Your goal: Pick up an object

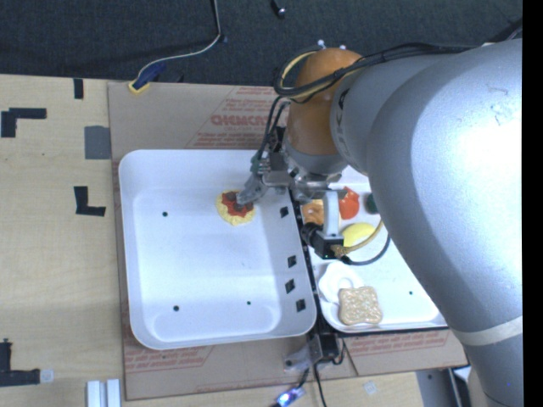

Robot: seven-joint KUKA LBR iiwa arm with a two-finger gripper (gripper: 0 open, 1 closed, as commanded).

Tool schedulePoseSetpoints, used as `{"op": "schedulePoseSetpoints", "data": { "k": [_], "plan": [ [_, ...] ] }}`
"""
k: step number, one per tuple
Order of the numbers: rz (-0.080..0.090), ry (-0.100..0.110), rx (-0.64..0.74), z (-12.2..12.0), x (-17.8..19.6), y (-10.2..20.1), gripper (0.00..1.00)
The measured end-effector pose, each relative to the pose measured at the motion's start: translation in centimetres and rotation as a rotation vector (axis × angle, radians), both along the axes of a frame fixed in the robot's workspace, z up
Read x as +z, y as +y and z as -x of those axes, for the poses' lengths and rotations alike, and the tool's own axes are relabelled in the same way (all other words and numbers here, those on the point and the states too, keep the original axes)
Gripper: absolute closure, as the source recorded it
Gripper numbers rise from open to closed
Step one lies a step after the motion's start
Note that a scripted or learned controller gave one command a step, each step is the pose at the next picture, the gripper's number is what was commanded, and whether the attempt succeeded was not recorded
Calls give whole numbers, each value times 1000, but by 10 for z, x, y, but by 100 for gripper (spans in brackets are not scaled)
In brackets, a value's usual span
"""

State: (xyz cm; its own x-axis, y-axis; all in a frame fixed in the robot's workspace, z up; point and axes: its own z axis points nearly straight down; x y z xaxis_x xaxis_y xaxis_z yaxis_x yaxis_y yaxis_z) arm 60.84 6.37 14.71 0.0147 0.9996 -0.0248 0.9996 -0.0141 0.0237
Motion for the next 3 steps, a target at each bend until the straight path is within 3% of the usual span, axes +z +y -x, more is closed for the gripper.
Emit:
{"op": "schedulePoseSetpoints", "data": {
  "k": [1, 2, 3],
  "plan": [
    [-24, 17, 16, -60, 40, 17, 0],
    [-29, 18, 22, -60, 101, 78, 0],
    [-26, 30, 23, 4, 75, 140, 0]
  ]
}}
